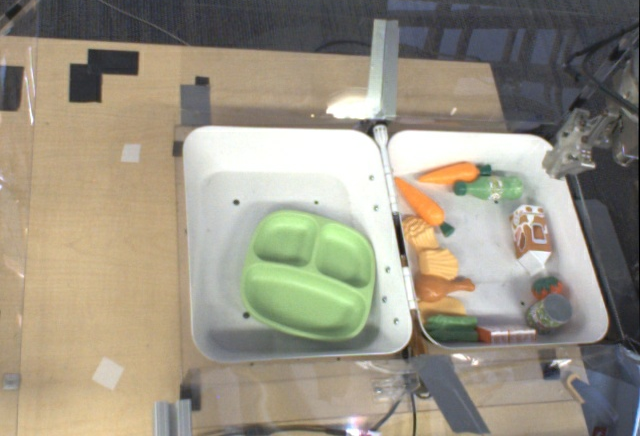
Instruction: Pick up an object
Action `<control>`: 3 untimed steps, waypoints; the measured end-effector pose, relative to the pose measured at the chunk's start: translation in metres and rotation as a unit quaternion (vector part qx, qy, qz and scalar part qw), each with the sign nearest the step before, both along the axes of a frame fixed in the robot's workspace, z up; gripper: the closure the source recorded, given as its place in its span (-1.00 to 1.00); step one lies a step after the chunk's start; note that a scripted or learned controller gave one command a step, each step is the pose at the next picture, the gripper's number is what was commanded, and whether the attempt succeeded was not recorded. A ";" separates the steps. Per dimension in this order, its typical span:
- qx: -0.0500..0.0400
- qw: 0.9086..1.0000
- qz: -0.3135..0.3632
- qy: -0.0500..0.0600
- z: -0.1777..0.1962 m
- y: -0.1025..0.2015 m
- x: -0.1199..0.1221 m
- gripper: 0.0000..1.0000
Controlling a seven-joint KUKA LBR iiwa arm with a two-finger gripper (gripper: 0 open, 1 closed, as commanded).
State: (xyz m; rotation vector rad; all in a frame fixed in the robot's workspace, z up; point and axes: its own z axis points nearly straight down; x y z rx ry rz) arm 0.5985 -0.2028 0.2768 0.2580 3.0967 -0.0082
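**Pick hasn't started yet, everything's sitting in the right bin**

Checking in on my remote rig. From what I can see, nothing is picked up. The gripper (572,152) is parked just off the far right corner of the right bin (590,254), up above the rim, and I see nothing between it and the bin floor. Honestly I can't tell from this angle how wide it's set, it's just a small grey lump at the edge of the view. So the whole job is left: choose a target, come down, close, lift.

Candidates, all in the right bin:

- An orange carrot (450,172) lying near the far edge, with a second carrot (420,202) angled just beside it toward the divider.
- A green bottle (492,188) on its side, touching the tip of the first carrot.
- A small brown-and-white carton (530,230) near the right wall, standing apart from the rest. Looks like the easiest grab to me, clear space around it.
- A little can-like thing (550,306) in the near right corner, tight against the wall.
- A pile of tan and orange pieces (440,269) along the divider side, bunched together, plus a dark green vegetable (452,328) and a red stick-shaped item (508,333) along the near edge.

The left bin (215,224) has a green divided plate (308,273) sitting toward its near right part. It's big and flat, so I'd guess it's a poor target for a two-finger grab.
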 end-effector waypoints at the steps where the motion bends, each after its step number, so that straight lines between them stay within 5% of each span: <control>1: -0.001 1.000 0.002 -0.005 0.013 0.001 0.003 1.00; 2: 0.006 0.993 -0.121 0.009 0.058 0.059 0.055 1.00; 3: 0.002 1.000 -0.001 0.012 0.042 -0.005 0.000 1.00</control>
